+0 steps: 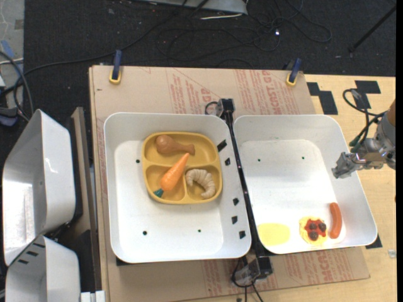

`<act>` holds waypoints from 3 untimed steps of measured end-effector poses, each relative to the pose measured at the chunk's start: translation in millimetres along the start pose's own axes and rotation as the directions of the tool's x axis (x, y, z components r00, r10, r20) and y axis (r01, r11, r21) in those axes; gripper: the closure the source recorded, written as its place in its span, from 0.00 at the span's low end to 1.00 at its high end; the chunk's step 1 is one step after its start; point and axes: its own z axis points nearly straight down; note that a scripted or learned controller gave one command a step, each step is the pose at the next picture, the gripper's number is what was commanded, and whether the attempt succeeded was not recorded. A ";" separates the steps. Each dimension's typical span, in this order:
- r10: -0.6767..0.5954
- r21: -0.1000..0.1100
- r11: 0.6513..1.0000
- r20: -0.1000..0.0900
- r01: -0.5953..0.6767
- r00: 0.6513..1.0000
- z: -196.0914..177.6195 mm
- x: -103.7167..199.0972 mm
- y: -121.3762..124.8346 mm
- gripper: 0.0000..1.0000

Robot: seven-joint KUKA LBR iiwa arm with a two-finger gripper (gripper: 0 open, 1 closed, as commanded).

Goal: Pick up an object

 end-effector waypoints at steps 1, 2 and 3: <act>-0.004 0.003 1.000 -0.002 0.004 1.000 -10.9 51.3 11.8 1.00; -0.004 0.004 1.000 -0.003 0.004 1.000 -13.3 95.2 21.8 1.00; -0.005 0.005 1.000 -0.003 0.005 1.000 -17.0 140.3 32.5 1.00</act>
